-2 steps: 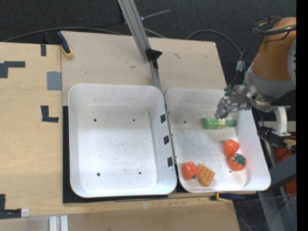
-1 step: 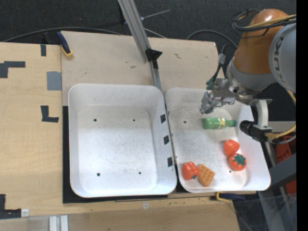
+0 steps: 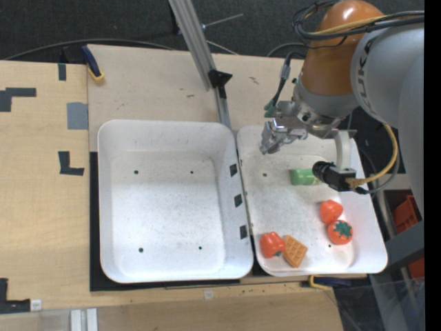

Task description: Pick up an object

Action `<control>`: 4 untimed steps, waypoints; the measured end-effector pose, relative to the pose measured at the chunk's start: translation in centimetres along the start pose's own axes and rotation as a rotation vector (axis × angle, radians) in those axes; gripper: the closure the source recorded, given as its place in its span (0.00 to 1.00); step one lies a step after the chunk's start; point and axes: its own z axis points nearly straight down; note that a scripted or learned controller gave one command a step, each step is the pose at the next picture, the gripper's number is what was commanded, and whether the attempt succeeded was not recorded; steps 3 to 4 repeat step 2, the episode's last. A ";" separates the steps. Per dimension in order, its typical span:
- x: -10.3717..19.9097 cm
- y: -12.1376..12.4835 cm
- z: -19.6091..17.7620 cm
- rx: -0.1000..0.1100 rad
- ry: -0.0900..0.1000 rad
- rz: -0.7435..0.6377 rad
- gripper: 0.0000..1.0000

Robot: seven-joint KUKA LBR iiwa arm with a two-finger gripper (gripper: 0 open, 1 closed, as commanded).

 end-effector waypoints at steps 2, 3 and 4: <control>10.2 1.6 1.0 0.000 0.000 -0.001 1.00; 10.2 1.6 1.0 0.000 0.000 -0.001 1.00; 10.2 1.6 1.0 0.000 0.000 -0.001 1.00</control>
